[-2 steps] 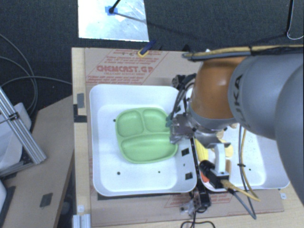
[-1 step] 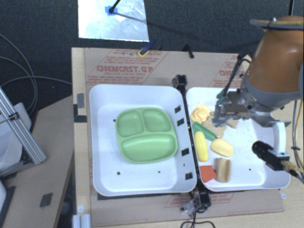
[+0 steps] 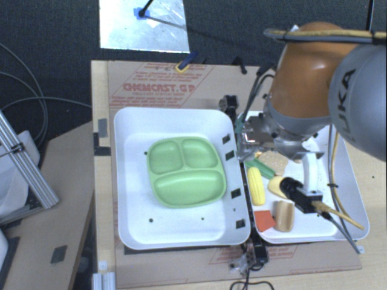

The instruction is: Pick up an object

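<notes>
We list, in the right bin (image 3: 355, 205), a yellow corn cob (image 3: 257, 185) lying lengthwise near the bin's left wall, with a pale yellow piece (image 3: 277, 186) just beside it, a tan bread-like roll (image 3: 283, 215) toward the front, and an orange-red flat piece (image 3: 264, 220) touching the roll. The left bin (image 3: 175, 121) holds a green divided plate (image 3: 186, 171). We judge the corn to be a light, stiff toy (probably smooth plastic, so inclined to slip); a grasp across its narrow middle looks best. The roll looks softer and easier to pinch. The arm (image 3: 317, 71) covers the right bin's rear half, and the gripper (image 3: 249, 139) sits in shadow under the wrist, so whether its fingers stand apart or together we cannot tell.
</notes>
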`<state>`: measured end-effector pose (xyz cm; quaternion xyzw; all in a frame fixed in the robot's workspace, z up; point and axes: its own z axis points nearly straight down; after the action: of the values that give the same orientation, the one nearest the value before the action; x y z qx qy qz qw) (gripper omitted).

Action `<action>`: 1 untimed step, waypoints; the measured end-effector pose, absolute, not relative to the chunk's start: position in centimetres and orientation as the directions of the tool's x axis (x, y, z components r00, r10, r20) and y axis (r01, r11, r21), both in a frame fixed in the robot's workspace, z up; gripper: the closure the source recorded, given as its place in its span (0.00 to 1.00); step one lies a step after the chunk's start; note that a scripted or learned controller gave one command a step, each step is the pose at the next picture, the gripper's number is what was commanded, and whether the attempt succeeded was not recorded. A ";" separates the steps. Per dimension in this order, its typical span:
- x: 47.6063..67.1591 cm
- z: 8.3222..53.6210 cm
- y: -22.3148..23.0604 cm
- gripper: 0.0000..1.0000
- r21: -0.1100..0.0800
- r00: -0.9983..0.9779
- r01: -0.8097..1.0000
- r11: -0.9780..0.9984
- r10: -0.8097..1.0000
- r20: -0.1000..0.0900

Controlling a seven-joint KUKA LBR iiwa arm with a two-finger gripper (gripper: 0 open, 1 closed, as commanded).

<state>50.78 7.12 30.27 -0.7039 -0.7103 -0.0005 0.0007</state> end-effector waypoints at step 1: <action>48.7 49.2 3.2 1.00 0.022 -0.003 1.000 0.003 1.000 0.003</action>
<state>48.70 3.17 49.22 -0.7061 -0.7080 -0.0090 -0.0069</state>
